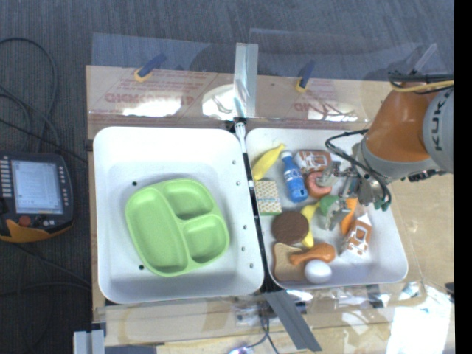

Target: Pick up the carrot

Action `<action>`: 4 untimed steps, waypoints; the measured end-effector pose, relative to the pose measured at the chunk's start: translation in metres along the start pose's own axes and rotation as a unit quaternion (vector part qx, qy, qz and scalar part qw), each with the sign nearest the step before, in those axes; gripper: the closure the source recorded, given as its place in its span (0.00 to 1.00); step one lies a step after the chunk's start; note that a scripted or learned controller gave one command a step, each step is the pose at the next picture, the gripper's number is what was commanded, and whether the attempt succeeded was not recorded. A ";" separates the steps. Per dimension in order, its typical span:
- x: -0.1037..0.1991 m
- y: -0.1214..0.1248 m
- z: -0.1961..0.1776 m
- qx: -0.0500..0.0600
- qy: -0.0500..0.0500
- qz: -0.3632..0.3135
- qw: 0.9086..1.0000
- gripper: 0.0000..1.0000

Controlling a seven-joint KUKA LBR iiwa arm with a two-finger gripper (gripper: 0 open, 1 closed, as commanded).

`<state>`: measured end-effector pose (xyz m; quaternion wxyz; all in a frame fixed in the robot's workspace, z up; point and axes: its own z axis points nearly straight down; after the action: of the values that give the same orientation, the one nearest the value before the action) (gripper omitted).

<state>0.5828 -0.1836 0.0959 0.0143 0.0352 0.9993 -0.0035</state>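
Your gripper (346, 206) is down in the right bin (394, 268) — right on the carrot (349, 214), which lies beside the small carton (359, 236). Whether it's clenched or released, you can't tell from here.

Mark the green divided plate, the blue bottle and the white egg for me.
green divided plate (177, 227), camera view, ridge between compartments.
blue bottle (293, 179), camera view, middle of body.
white egg (318, 271), camera view, top of shell.

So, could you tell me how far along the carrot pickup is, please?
Done: the gripper has reached into the right bin, low among the toy food. In hand: it sits right at the carrot, but a grasp is not visible. Left: securing the carrot and lifting it clear.
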 end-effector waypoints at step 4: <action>0.051 0.008 -0.002 0.001 -0.002 0.285 0.959 0.00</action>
<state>0.5320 -0.1718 0.0959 0.0163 0.3183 0.9478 -0.0003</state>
